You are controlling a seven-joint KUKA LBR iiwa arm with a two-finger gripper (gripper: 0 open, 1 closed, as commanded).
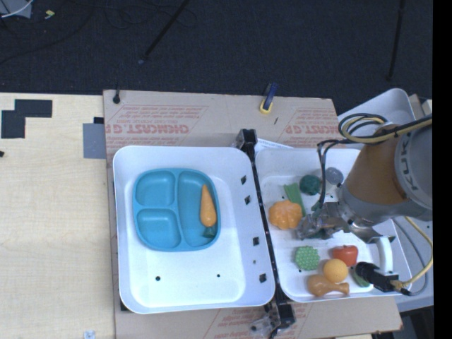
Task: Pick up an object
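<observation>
While the gripper [316, 226] hovers, the orange fruit [284, 215] lies just beside it.

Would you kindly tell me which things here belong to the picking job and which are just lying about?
Job: pincer; orange toy, green square, tomato, teal ball in the right bin.
Lying about: blue tray holding a carrot, yellow clip.

One fixed overhead camera, slanted down on both white bins [185, 299].
</observation>
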